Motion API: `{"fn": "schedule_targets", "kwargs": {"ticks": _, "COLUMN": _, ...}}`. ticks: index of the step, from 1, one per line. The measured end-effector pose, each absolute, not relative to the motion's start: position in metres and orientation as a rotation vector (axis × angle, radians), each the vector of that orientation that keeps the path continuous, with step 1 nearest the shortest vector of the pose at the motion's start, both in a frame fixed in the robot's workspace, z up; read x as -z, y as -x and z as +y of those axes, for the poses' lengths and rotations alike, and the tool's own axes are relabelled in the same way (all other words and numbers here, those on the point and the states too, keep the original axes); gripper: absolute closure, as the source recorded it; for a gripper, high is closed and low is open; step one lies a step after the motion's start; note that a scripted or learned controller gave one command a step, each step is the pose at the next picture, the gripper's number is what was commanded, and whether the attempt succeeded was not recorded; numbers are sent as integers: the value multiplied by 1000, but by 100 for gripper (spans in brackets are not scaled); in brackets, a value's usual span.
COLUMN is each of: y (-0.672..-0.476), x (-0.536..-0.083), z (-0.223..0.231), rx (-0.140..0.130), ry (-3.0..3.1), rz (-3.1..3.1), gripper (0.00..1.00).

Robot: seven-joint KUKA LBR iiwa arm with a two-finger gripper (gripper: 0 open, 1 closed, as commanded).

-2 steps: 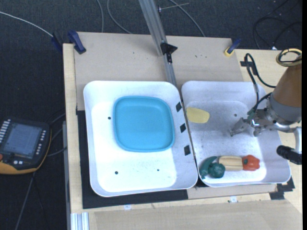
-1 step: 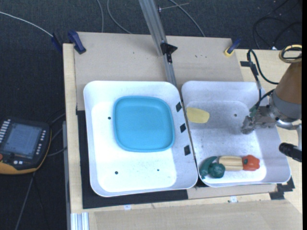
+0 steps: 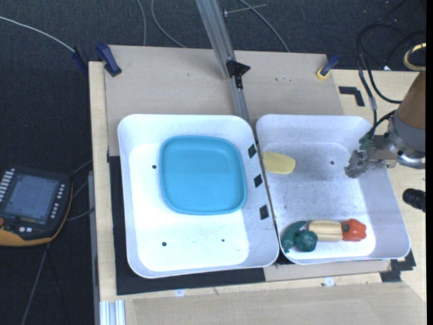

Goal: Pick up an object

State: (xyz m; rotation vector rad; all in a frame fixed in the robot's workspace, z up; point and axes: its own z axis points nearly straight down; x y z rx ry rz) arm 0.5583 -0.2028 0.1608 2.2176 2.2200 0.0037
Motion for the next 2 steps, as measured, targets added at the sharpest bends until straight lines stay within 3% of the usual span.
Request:
{"fn": "schedule_targets", "kwargs": {"ticks": 1, "y": -561, "x": -223, "z": -207, "rx": -4, "ry": -2218, "rz": 2218, "gripper": 100}}
{"fn": "schedule_targets", "kwargs": {"ticks": 2, "y": -561, "x": -240, "z": -207, "rx": -2, "ry": -2220, "rz": 2220, "gripper": 100}}
